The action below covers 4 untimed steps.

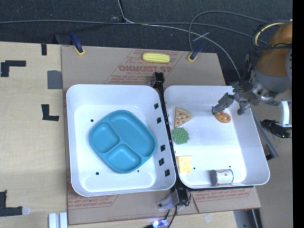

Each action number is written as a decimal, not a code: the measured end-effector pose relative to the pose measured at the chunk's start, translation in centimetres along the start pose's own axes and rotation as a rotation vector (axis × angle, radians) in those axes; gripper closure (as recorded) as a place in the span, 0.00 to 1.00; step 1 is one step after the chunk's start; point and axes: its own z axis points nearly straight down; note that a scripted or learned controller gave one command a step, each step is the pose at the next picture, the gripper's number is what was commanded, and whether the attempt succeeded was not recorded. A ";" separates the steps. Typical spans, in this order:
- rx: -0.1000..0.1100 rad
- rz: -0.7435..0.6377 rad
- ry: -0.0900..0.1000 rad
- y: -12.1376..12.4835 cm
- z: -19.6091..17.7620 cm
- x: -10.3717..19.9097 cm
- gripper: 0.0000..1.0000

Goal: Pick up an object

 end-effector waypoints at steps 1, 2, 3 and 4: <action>-0.014 -0.004 -0.003 0.3 -0.9 0.0 0.00; -0.008 -0.004 -0.002 0.5 5.6 0.1 0.00; -0.016 -0.005 -0.006 0.6 10.8 0.1 0.00; -0.020 -0.005 -0.007 0.7 9.4 0.1 1.00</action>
